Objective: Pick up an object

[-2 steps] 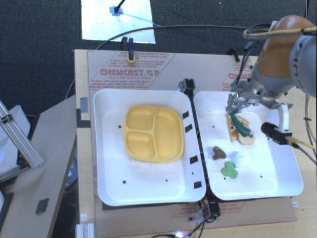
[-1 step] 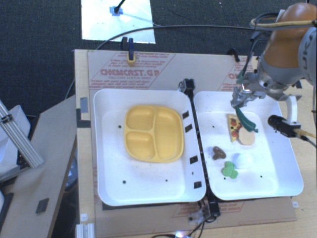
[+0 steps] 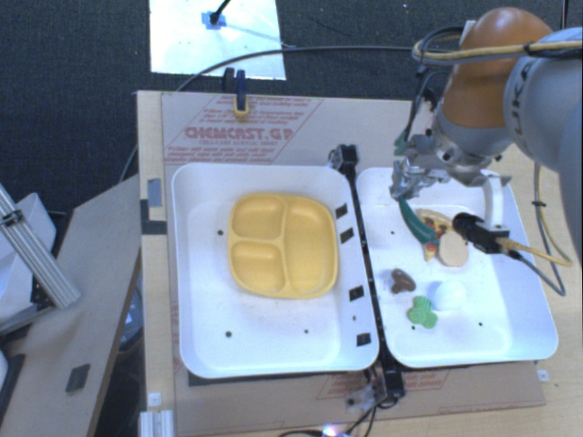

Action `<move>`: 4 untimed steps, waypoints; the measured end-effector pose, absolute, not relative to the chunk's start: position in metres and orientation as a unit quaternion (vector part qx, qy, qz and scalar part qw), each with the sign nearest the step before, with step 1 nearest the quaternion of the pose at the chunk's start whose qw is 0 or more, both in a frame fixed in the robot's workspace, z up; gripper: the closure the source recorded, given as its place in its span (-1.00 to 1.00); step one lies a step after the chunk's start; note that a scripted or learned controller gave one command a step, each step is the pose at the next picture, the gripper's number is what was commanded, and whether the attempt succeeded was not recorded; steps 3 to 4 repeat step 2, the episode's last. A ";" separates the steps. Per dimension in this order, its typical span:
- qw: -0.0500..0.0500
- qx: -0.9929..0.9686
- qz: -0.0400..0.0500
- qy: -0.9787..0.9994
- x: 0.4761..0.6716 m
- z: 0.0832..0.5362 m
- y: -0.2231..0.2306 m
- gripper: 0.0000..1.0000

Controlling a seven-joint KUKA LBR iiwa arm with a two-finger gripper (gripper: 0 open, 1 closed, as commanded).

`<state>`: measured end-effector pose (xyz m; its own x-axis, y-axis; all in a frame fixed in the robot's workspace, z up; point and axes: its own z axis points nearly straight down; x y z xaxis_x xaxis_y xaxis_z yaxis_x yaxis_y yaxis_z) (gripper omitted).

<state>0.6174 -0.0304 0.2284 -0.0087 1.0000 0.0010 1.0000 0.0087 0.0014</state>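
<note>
Dark carpet lies behind a pale wooden bench [image 3: 100, 244], and a sheet of cardboard [image 3: 255, 126] with red letters sits on top of it. On the cardboard, the left bin [image 3: 196, 244] holds a yellow plate [image 3: 282, 244] with three parts. The plate lies flat, near the middle of the bin.

Next to it, the right bin [image 3: 510, 326] has the small things to pick from. A little brown lump [image 3: 402, 281] lies near the bin's left wall. Above it in the view hangs the gripper [image 3: 405, 189]. I cannot tell if it is spread apart or pressed together, and I see nothing held in it. A curved green piece [image 3: 417, 223] lies just below the gripper. A small green toy [image 3: 421, 312] and a white ball [image 3: 447, 293] rest close together, lower down. A pale tan round piece [image 3: 453, 248] lies just above the ball. The grey arm [image 3: 547, 89] with its orange band reaches in from the right.

I think the curved green piece is the closest thing to grab. To do it well, the gripper should line up right over its middle, go straight down, and squeeze across the thin side, away from the tan piece.
</note>
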 end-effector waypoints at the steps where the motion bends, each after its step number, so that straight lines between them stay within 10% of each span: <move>1: 0.000 0.704 0.001 0.710 0.618 0.234 0.022 1.00; 4: 0.000 0.703 0.002 0.711 0.631 0.239 0.078 1.00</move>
